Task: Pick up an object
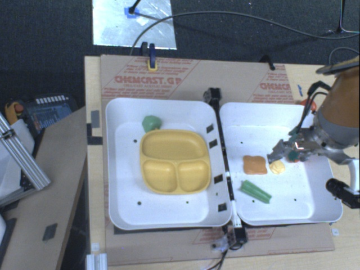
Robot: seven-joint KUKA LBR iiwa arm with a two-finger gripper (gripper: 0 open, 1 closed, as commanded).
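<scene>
- Just the one camera, fixed up above the bench (185,75) and looking down at a slant.
- Far enough back that both white bins fit: left bin (121,167) and right bin (315,204) sit mid-frame.
- Dark floor (50,32) runs along the top edge.
- The arm (343,108) pokes in from the right.

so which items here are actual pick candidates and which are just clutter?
Pick candidates:
- orange piece
- small yellow piece, nearest the gripper
- long green piece
- green lump
- yellow divided tray

Lying about:
- foil sheet
- yellow clamp
- cables
</scene>
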